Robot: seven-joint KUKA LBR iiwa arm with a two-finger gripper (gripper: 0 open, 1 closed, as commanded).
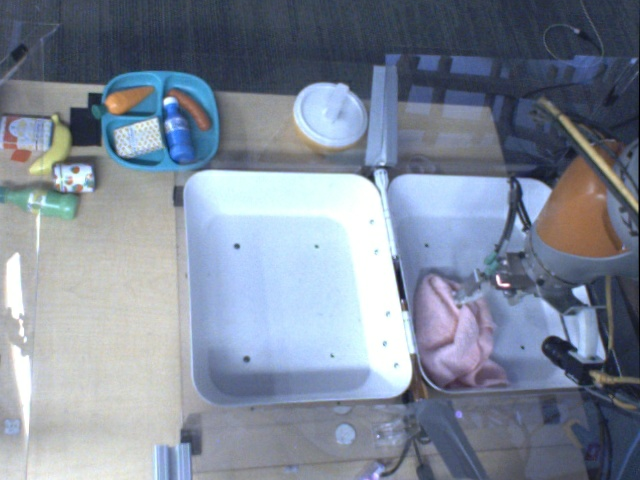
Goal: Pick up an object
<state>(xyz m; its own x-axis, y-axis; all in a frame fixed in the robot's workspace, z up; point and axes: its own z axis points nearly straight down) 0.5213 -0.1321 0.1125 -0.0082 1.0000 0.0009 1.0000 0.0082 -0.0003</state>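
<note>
Lighting: even, diffuse, moderately bright; image slightly soft and grainy.
The left bin (285, 278) shows a soft shadow along its near inner wall. Left of that bin, pale glare streaks the bench (90, 308). Beyond it, the floor is dim.

Pale wooden bench (100, 298) against dark grey carpet floor (250, 8).

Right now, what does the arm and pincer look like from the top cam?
The arm is grey with a wide orange band above the wrist. Black cables run down beside it toward the pincer, a small dark and metallic unit with a faint reddish light and a green spot on it. No readable markings.
</note>
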